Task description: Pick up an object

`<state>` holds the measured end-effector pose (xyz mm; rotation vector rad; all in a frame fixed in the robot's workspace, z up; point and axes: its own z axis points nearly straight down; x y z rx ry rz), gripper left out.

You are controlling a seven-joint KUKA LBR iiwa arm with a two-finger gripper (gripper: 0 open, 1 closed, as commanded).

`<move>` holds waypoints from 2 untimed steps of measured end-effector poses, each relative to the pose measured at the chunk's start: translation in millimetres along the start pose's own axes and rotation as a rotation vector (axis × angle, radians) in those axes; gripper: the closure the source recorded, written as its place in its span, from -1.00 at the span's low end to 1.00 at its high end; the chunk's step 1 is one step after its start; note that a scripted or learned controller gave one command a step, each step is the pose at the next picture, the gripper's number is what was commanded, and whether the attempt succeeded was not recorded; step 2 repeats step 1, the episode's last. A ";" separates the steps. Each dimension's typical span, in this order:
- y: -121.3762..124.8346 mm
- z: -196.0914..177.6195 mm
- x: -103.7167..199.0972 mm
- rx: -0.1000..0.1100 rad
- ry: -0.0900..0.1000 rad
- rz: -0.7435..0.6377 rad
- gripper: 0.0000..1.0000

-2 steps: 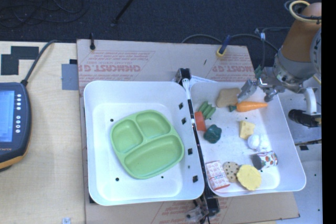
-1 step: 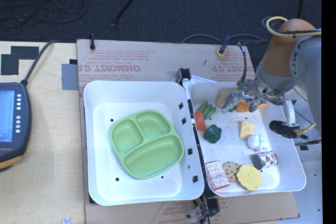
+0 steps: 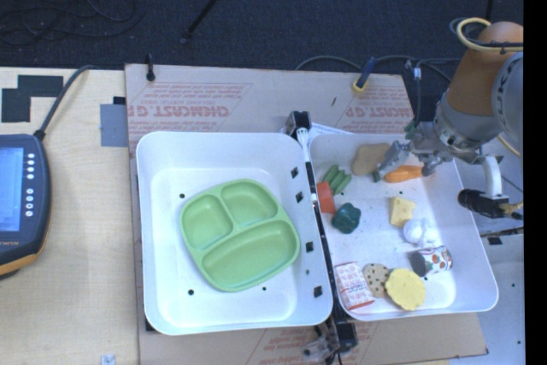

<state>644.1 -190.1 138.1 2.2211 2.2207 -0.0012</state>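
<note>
My gripper (image 3: 410, 162) hangs low over the far side of the right bin (image 3: 479, 291), reaching in from the right. Its fingers stand open on either side of an orange carrot (image 3: 403, 174), which lies on the bin floor just below them. Whether they touch the carrot I cannot tell. A tan bread slice (image 3: 370, 158) lies just left of the gripper. A yellow cheese wedge (image 3: 402, 210) sits a little nearer than the carrot.
The right bin also holds green beans (image 3: 336, 179), a dark green piece (image 3: 346, 219), white lumps (image 3: 416, 230), a small can (image 3: 433, 260), a cookie (image 3: 374, 275), a yellow disc (image 3: 405, 289) and a red-white packet (image 3: 353, 284). A green divided plate (image 3: 239, 233) lies in the left bin (image 3: 162, 184).
</note>
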 end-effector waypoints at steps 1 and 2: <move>0.3 -2.8 0.3 0.000 0.001 -0.003 -1.00; 0.3 -2.8 0.3 0.000 0.001 -0.003 -1.00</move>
